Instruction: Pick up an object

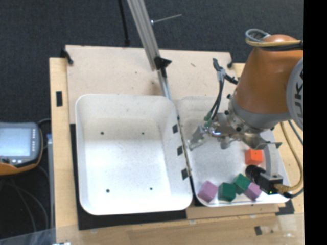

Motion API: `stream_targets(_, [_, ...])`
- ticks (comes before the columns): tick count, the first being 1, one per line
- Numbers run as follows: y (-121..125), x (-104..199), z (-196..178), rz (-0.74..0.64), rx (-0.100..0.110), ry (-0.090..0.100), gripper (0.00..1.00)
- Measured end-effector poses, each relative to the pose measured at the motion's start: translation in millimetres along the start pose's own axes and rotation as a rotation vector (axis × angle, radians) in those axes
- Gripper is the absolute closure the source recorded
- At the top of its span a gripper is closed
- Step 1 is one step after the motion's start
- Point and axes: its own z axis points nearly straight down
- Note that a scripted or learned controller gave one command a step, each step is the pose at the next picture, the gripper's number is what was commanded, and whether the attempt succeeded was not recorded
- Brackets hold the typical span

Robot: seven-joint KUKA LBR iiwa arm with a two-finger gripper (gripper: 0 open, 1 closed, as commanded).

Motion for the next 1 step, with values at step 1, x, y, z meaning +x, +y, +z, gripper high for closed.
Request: stream_targets(1, [0.3,-29.7,-75.8,0.002,-0.004,-0.002,0.00])
